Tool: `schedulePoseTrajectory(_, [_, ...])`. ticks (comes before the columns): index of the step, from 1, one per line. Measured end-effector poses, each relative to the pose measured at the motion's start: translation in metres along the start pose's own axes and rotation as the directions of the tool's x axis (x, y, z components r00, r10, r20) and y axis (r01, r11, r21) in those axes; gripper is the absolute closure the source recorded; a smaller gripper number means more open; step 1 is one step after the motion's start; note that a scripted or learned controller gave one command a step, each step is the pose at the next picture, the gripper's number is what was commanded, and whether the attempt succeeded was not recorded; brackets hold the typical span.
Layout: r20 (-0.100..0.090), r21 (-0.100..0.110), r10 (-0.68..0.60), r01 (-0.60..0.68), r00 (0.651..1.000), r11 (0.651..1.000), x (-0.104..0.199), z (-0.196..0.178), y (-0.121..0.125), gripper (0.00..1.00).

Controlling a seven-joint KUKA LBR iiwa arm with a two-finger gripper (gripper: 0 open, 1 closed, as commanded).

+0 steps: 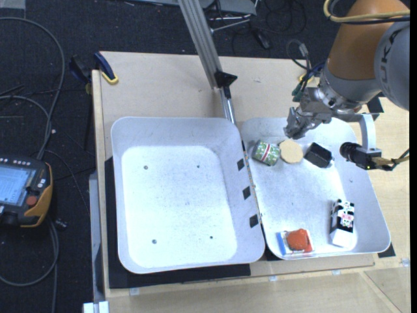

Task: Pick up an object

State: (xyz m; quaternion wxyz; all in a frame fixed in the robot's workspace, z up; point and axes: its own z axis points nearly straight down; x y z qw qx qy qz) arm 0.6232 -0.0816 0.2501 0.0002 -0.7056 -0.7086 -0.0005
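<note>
Pincer (294,130) above tan disc (291,152), near right bin's far rim (273,120)

My arm (371,38) runs off the right edge, so its upper links are cut away. My pincer (294,130) is too small and dark to read, and the handheld pendant (19,191) is clipped at the left edge.
</note>
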Motion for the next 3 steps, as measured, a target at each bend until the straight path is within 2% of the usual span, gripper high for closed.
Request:
schedulePoseTrajectory(2, [0.0, 0.001, -0.001, 0.001, 1.0, 1.0, 0.113, -0.002, -0.026, 1.0])
schedulePoseTrajectory(3, [0.0, 0.002, 0.0, 0.0, 1.0, 1.0, 0.157, 0.017, -0.032, 1.0])
